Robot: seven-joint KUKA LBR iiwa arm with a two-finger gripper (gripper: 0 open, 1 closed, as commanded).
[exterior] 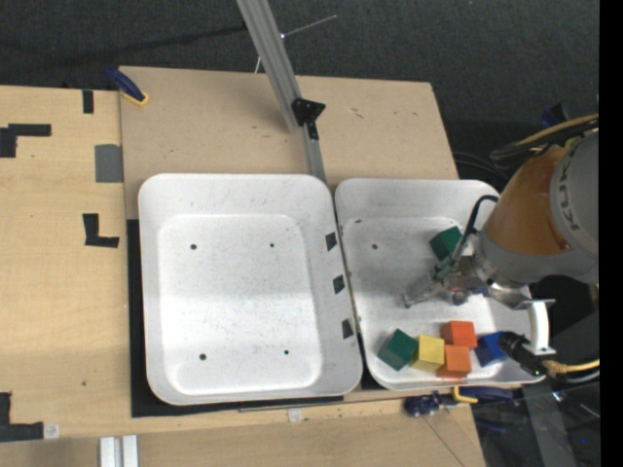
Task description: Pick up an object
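At the far left my table [58,290] shows bare light wood with a few dark tape marks on it, and a small blue and yellow clamp [128,85] sits near its back edge. Next comes the left bin [156,261], a shallow white tray with four small dark dots on its floor. A slanted metal rail [277,52] runs down from the top of the view and ends at a black bracket just behind the seam where the two bins meet. The right bin [389,207] touches the left one along that seam, and all the objects lie in it. Along its near edge sits a row: a dark green block [397,349], a yellow block [430,349] touching it, an orange block [455,359] beside that with a second orange block [459,334] just behind, and a blue block [490,347] at the near right corner. Further back in the same bin a green block [447,240] sits tilted, right against my claw [450,278], which hangs low over the bin floor near its right side. I cannot tell whether my claw is open or closed, nor whether the green block is between its tips. My grey and orange arm [540,212] comes in from the right.
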